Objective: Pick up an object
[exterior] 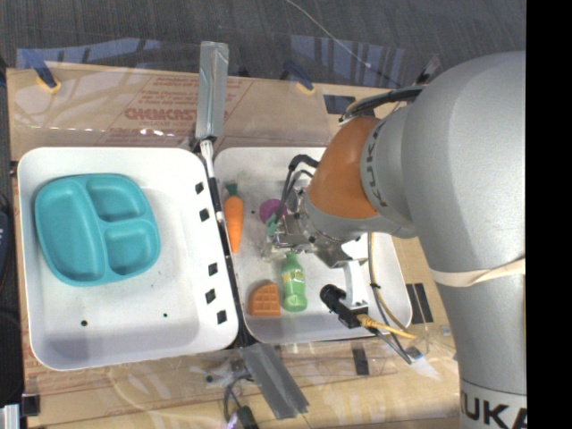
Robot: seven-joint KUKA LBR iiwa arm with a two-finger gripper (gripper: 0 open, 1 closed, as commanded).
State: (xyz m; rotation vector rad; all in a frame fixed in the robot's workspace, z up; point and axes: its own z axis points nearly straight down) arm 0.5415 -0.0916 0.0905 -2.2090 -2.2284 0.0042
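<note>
The arm reached into the right bin (393, 315), its gripper (284, 235) low near the bin's middle, just above a green bottle (293, 284). I couldn't tell how the jaws stood. A carrot (233, 222) lay along the left wall, a waffle (264, 300) by the front edge. A teal tray (96, 226) sat in the left bin (125, 342).

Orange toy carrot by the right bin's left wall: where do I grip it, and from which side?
Grip the orange toy carrot across its thick middle, coming straight down. It lies flat, lengthwise along the right bin's left wall, so close the fingers across its width, though wall-side clearance looks tight.
</note>
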